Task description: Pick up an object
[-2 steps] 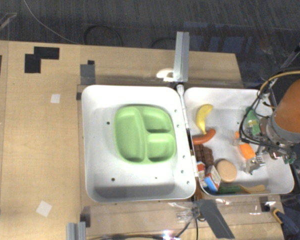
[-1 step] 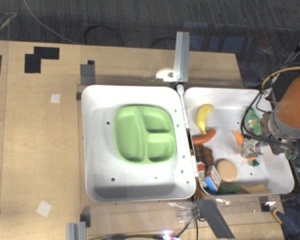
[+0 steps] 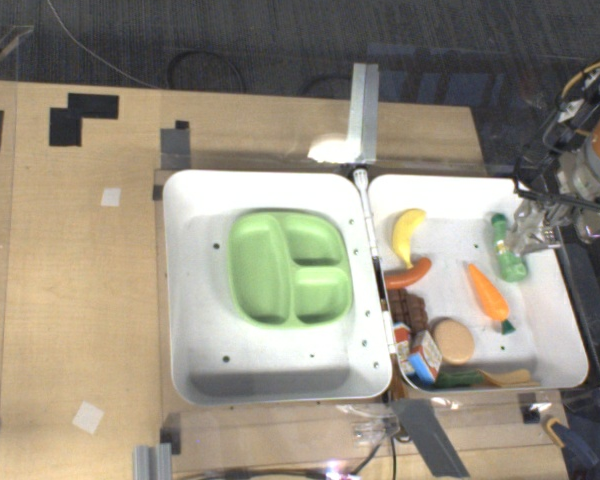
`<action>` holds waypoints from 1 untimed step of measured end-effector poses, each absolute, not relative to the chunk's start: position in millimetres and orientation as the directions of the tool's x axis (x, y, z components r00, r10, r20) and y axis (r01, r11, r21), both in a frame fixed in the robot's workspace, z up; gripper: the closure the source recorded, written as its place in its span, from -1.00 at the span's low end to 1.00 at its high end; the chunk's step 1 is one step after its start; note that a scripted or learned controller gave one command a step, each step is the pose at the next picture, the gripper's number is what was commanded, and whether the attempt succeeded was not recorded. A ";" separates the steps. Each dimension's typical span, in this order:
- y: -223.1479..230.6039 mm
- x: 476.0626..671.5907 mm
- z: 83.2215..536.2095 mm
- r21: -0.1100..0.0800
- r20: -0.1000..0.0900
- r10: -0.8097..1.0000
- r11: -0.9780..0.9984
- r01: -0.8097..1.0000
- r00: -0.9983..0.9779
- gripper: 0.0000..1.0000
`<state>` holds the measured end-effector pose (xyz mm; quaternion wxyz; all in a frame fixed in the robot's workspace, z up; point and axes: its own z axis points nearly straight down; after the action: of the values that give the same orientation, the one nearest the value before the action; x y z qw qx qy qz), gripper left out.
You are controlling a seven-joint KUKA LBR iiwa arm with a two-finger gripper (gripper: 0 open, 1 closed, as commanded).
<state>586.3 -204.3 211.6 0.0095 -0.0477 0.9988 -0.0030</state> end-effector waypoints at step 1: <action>-203.1 672.1 241.9 -0.002 -0.015 -0.077 0.997 -0.077 -0.997 1.00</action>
<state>672.1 -203.1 241.9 0.0074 -0.0387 0.9992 -0.0008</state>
